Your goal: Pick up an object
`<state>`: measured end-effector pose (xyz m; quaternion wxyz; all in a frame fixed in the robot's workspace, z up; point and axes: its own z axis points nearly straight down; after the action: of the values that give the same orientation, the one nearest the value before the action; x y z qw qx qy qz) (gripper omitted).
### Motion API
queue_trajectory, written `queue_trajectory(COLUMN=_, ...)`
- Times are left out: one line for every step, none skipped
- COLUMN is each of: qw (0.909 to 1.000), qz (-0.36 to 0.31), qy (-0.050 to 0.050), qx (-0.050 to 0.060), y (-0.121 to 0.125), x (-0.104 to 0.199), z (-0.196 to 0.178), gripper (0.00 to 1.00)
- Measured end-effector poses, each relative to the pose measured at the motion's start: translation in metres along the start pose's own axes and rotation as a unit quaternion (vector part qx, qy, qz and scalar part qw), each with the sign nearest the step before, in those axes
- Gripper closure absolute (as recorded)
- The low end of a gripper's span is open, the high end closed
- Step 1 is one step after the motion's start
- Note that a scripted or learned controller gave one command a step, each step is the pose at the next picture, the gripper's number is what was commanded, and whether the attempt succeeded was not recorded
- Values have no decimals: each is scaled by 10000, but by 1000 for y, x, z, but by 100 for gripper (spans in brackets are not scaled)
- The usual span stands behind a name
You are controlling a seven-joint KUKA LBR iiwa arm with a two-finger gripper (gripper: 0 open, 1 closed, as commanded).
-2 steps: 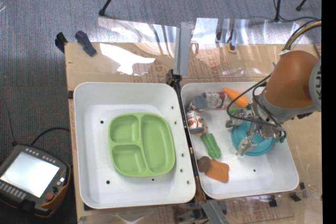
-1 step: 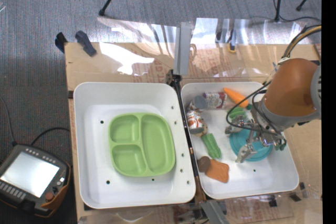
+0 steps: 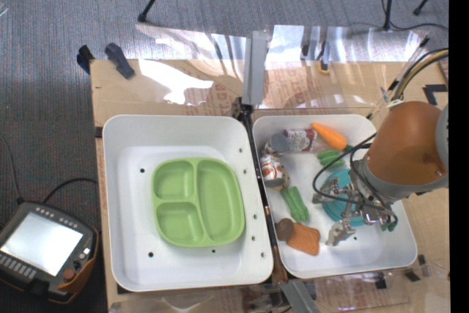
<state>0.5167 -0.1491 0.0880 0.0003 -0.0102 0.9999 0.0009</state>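
The claw hangs low inside the right bin, a tangle of thin metal links and cables beneath the arm's smooth orange band; whether it is released or clenched I cannot tell, and nothing shows clearly between its tips. Right under and just behind it lies a flat teal round piece, partly covered by the linkage. Just to its left sits a matte orange wedge-like slab, touching a small dark brown rounded lump on its far side. Up and left of the claw lies a ridged green pickle-like stick, and beyond that a short printed can on its side. Farther above the claw are a glossy orange carrot shape, a green slender piece beside it, and a label-wrapped container lying down. Well to the claw's left, the other white bin holds a smooth light-green divided plate with three rounded compartments. Both bins rest on a cardboard-brown surface with shiny plastic film.
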Motion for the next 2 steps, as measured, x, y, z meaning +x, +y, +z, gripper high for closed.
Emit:
queue_trajectory(qw=9999, qz=-159, qy=10, qx=-1, y=70, x=28, z=1, gripper=0)
queue_trajectory(qw=9998, qz=-184, qy=20, qx=-5, y=72, x=28, z=-8, gripper=100)
